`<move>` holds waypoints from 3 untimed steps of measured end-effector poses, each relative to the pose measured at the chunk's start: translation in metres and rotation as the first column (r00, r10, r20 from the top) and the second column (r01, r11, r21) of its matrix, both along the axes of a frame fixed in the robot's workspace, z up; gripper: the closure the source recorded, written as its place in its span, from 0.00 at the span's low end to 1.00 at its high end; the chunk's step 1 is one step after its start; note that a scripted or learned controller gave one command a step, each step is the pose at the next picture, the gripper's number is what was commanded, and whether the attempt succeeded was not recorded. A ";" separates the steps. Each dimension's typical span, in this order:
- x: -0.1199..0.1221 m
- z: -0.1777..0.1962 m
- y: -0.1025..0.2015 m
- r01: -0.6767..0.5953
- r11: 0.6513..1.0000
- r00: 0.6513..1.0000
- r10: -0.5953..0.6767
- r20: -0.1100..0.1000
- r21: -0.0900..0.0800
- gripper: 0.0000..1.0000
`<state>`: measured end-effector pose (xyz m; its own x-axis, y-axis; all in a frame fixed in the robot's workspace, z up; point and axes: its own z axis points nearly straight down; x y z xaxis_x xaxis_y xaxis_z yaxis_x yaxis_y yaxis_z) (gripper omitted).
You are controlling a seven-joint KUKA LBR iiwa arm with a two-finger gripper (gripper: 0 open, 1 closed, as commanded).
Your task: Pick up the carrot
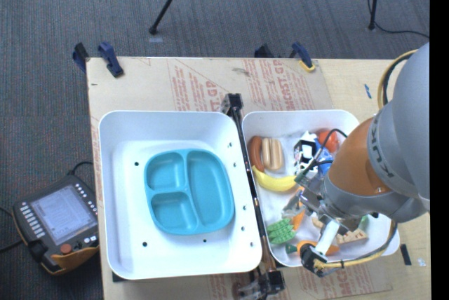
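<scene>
From above, the arm covers much of the right bin, hiding the gripper enough that its state cannot be told. The carrot shows as a thin orange sliver beside the green block, partly hidden below the wrist.

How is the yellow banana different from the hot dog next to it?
The curved yellow banana is one plain colour, while the hot dog in its tan bun has a reddish sausage beside pale bread. The banana bends like a smile; the hot dog is straight. Both lie touching in the shallow white right-hand bin.
</scene>
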<state>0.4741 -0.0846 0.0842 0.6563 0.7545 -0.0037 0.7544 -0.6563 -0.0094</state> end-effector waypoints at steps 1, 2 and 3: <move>0.000 0.000 0.000 0.000 1.000 1.000 0.000 0.000 0.000 0.00; 0.000 0.000 0.000 0.000 1.000 1.000 0.000 0.000 0.000 0.00; 0.007 0.004 -0.011 0.597 0.802 0.802 -0.597 0.023 0.001 0.00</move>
<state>0.4815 -0.0952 0.0886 0.9770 0.2131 0.0119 0.2130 -0.9770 0.0077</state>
